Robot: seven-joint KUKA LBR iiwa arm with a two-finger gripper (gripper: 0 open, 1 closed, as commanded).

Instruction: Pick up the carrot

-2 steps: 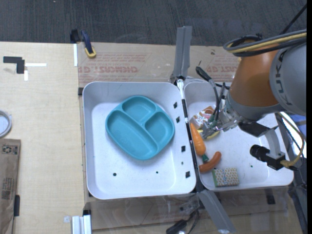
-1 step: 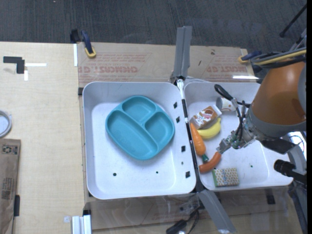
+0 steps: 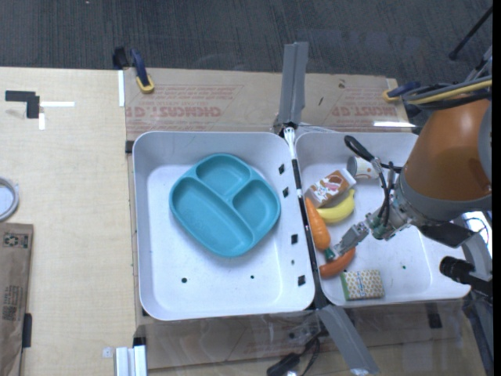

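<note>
The carrot (image 3: 316, 224) is a long orange piece lying along the left wall of the right bin (image 3: 407, 284), pointing up and down in the camera view. My gripper (image 3: 347, 243) reaches in from the right, low over the bin floor, with its tip just right of the carrot's lower end. Directly below the tip lies a shorter orange-red vegetable (image 3: 337, 265) with a bit of green at its upper end. The tip looks close to both pieces, and I cannot tell whether it touches either one.
A banana (image 3: 339, 208) and a small snack packet (image 3: 329, 186) lie just above the carrot. A speckled green-and-tan block (image 3: 362, 284) sits near the bin's front edge. The left bin (image 3: 156, 280) holds a blue divided plate (image 3: 225, 204).
</note>
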